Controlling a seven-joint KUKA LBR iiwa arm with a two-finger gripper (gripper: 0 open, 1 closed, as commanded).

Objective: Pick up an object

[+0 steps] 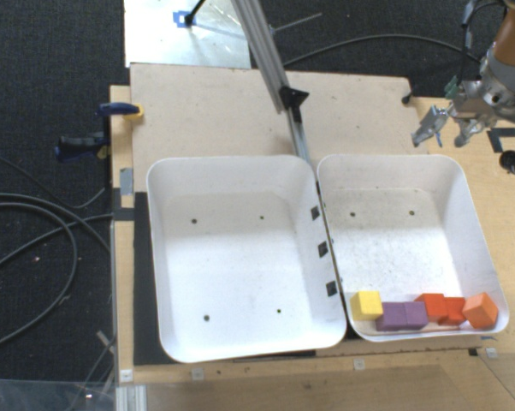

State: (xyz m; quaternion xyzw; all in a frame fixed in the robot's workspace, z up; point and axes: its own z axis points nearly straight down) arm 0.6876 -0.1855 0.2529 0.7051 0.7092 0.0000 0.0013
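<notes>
Pincer spread wide and holding nothing, above bench at 1 o'clock beyond right bin, yellow block, purple block, two orange blocks along its 6 o'clock wall

place: robotics lab | cues: clamped bench, white bins, floor cables, dark carpet

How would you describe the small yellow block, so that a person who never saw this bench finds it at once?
Look at the right one of the two shallow white bins and follow its near wall, where four small blocks lie in a row. The yellow cube-shaped block is at the row's left end, nearest the divide between the bins. Its neighbour is a purple block; the others are red and orange.
</notes>
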